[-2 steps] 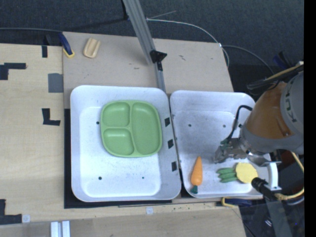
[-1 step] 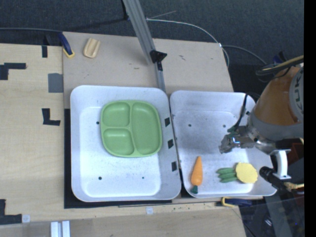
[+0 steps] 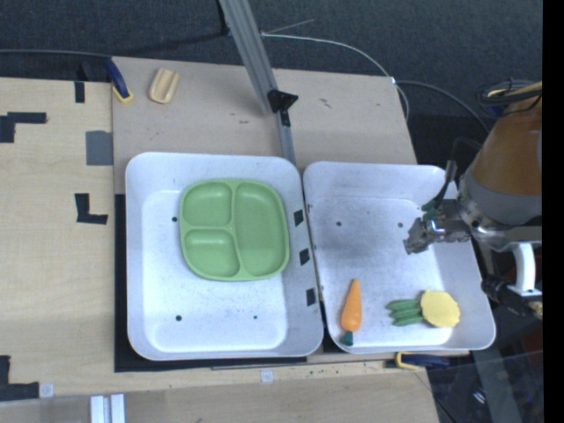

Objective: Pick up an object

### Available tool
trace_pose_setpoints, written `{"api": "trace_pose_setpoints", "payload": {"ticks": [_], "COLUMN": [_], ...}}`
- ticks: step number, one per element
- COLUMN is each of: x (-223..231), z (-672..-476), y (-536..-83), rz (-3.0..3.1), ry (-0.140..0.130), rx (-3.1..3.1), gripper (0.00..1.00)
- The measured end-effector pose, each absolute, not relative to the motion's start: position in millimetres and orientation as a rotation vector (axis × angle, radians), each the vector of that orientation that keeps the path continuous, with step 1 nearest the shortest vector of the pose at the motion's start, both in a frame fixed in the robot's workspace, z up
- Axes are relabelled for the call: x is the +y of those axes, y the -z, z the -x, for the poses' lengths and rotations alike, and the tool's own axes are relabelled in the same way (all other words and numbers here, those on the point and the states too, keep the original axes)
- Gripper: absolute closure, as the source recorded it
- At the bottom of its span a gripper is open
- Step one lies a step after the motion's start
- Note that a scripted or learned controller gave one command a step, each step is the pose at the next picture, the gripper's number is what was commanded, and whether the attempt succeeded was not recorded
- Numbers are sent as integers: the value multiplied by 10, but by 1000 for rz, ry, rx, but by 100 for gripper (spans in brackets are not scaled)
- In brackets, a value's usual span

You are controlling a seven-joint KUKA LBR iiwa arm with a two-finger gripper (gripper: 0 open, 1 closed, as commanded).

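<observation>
Carrot and yellow toy, unlabelled

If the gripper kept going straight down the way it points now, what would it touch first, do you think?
Probably the bare floor of the right bin. The gripper hangs above it, apart from the carrot and the yellow toy, though depth is unclear.

green divided plate in left bin | tan block on bench

The arm is cut off by the right edge, so most of its body is lost. The gripper is seen too small for its finger spacing to be judged. The carrot has its lower tip obscured at the right bin's front wall.
</observation>
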State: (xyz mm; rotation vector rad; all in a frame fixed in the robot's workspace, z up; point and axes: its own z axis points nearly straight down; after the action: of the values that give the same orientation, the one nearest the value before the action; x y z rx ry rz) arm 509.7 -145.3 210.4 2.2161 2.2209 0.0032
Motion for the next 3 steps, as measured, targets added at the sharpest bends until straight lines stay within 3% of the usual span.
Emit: {"api": "trace_pose_setpoints", "payload": {"ticks": [1,3], "x": [-1454,-493], "z": [-5187,-5649], "y": [-2565,-2501], "rz": [-2217,-2215], "ry": [-3,-2], "rx": [2221,2230], "gripper": [100,100]}}
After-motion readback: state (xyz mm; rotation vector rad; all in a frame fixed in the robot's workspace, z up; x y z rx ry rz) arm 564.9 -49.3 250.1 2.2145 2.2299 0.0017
